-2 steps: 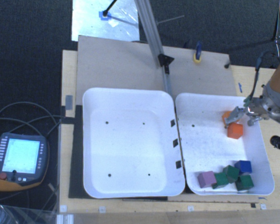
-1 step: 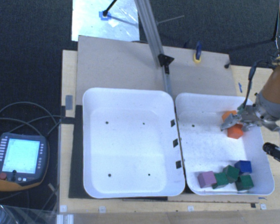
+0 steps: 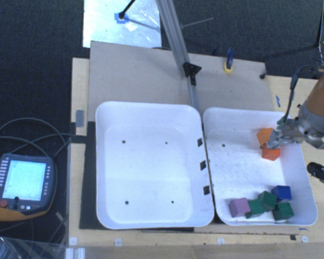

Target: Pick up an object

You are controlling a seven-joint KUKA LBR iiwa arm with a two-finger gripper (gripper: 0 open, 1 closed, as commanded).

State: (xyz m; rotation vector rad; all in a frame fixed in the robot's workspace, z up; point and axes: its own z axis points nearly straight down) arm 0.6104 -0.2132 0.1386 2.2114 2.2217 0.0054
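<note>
Arm: grey with an orange band, reaching in from the right over the right bin (image 3: 306, 177).
Fingers (image 3: 273, 141): low over the upper right part of the right bin, right at the orange blocks; whether they are spread or closed cannot be made out from this slant.
Orange block (image 3: 270, 153): in the right bin, directly under and touching the finger tips as seen from above; not clearly between them.
Second orange block (image 3: 264, 135): just above-left of the first, touching it, beside the fingers on their left.
Block cluster: in the lower right corner of the right bin, well apart from the fingers.
Pink block (image 3: 237, 206): left end of the cluster.
Green blocks (image 3: 266, 201): in the middle of the cluster, next to the pink one.
Blue block (image 3: 281, 192): upper right of the cluster, touching green.
Left bin (image 3: 111, 118): just beside the right bin, sharing the middle edge.
Worktop (image 3: 138, 71): tan board under both bins.
Pendant (image 3: 21, 186): on the floor, well left of the left bin, with a lit screen.
</note>
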